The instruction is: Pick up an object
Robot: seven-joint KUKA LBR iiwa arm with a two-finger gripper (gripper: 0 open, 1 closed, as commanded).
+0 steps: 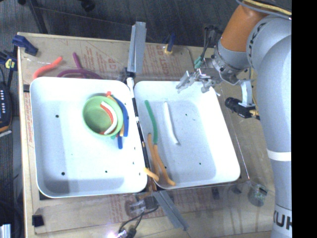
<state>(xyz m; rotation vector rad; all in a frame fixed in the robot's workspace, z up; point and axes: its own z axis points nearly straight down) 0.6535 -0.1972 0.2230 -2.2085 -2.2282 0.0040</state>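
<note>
Bench: brown board top, carrying two shallow white bins side by side, dark floor beyond it.

Camera view, places given from the right bin (225, 148):
- Right bin: holds a green strip (152, 122) along its left side, a white strip (171, 123) near the middle, and orange strips (157, 165) at its lower left corner, one lying across the rim toward the neighbouring bin.
- Left bin (54, 148), touching the right bin's left wall: holds a green bowl (101, 115) with a white strip and a red piece in it, and a blue strip (123, 123) just beside the bowl.
- Beyond both bins, on the bench: a red strip (47, 67) and a purple loop (77, 72), well apart from the right bin.
- Arm (270, 73): grey, orange band above the wrist, reaching in over the right bin's upper right corner.
- Gripper (194, 81): above the right bin's top rim, raised clear of the floor. Fingers look spread; nothing sits between them.

Step in hand, as judged: approach. No object is grasped or lifted yet.

Next move, as judged: travel from the top rim down and inward to a target. The white strip is the nearest candidate and lies apart from its neighbours. It is thin and flat on the floor, so the fingers need to straddle its narrow width and reach low before closing.
</note>
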